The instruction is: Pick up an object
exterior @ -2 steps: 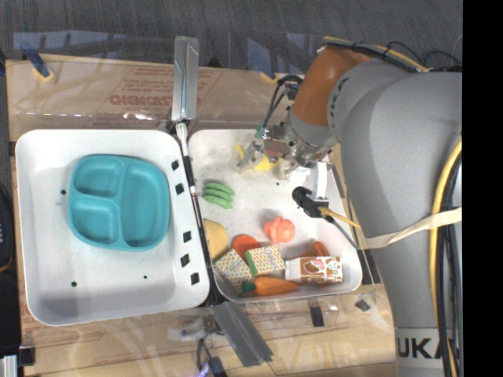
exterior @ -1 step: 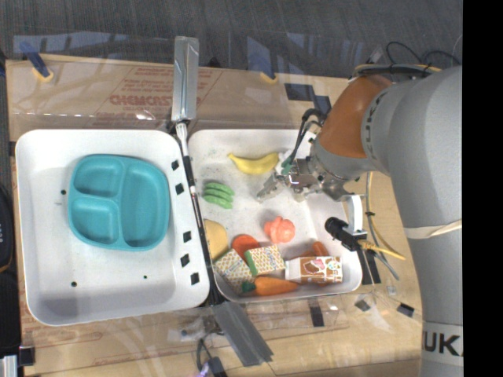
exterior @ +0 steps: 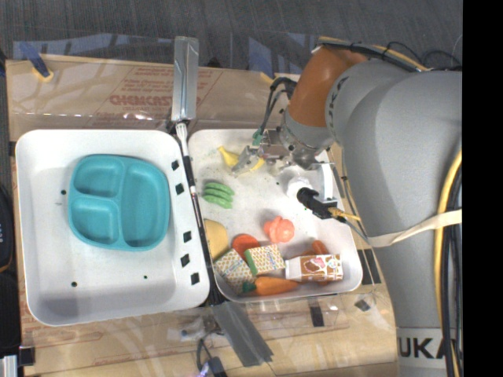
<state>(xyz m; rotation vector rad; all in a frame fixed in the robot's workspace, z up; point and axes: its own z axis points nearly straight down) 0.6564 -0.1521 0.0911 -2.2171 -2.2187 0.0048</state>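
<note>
- My gripper [exterior: 253, 157] hung low over the far end of the right bin [exterior: 355, 277], its tips at a yellow, banana-like toy [exterior: 229, 158].
- The toy lay just to the camera-left of my fingertips, its long axis slanting toward the bin's far left corner.
- Whether I was open or closed I could not tell; the tips blurred into the toy, and a hold was not evident.
- A green pea pod [exterior: 218, 193] lay nearer the camera, apart from me.

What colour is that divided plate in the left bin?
Turquoise blue; the divided plate shows plainly in the camera view.
</note>
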